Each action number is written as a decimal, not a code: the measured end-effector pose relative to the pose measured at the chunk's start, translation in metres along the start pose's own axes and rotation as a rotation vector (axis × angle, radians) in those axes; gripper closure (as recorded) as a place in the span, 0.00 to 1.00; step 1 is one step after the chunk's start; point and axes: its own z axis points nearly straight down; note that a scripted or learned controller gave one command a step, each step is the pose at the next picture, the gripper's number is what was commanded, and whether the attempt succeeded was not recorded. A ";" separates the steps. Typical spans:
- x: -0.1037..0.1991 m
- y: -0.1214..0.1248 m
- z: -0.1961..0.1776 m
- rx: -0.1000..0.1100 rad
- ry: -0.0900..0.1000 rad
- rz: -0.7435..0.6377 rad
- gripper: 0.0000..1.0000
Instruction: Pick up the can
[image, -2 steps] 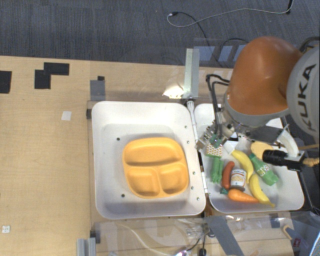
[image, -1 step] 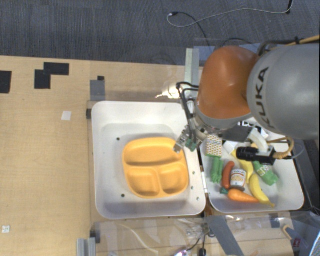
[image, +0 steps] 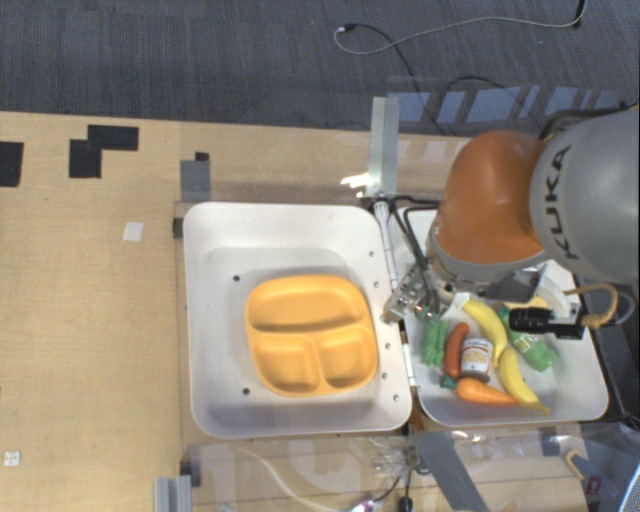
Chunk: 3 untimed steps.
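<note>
The can (image: 477, 358) is small, with a dark top and a pale label, and stands in the right bin (image: 590, 400) between a brown sausage (image: 456, 347) and a banana (image: 508, 360). My gripper (image: 405, 302) hangs under the grey and orange wrist, over the left edge of the right bin near the wall shared with the left bin. It is up and to the left of the can, apart from it, with nothing visible in its grasp.
An orange carrot (image: 487, 393) lies just in front of the can. Green pieces lie at the sausage's left (image: 433, 342) and right of the banana (image: 538, 353). The left bin (image: 215, 300) holds a yellow divided plate (image: 308, 333).
</note>
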 end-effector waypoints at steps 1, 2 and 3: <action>0.005 -0.007 -0.073 -0.002 -0.003 -0.124 1.00; 0.046 -0.005 -0.139 -0.003 -0.007 -0.693 1.00; 0.041 0.003 -0.086 -0.002 -0.002 -1.066 1.00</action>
